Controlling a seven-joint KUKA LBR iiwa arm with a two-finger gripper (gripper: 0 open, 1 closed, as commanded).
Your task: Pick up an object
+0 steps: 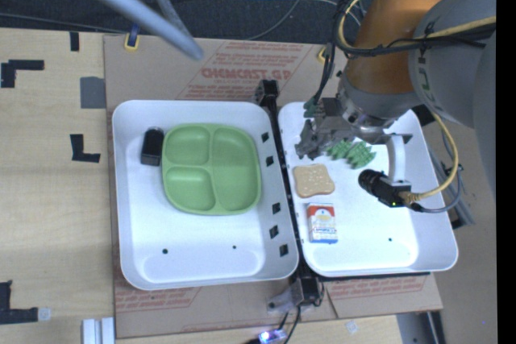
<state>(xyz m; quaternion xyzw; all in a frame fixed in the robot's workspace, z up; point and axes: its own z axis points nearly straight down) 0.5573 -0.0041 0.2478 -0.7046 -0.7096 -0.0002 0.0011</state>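
The arm (419, 44) reaches down over the right bin (419, 242). In the left bin (133, 197) lie a green plate (212, 169) and, at its nine o'clock, a black block (151, 147). The gripper (316, 142) sits beside a green toy (352, 151); whether it grips anything, I cannot tell. At its six o'clock lie toast (313, 181) and a small carton (322, 223).

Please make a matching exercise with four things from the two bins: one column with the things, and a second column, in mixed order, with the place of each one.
Things:
1. green plate
2. black block
3. toast
4. small carton

Places:
A. right bin, nearest the front edge
B. left bin, middle
C. right bin, just below the end effector
D. left bin, against the plate's left side

Pairs: 1-B, 2-D, 3-C, 4-A
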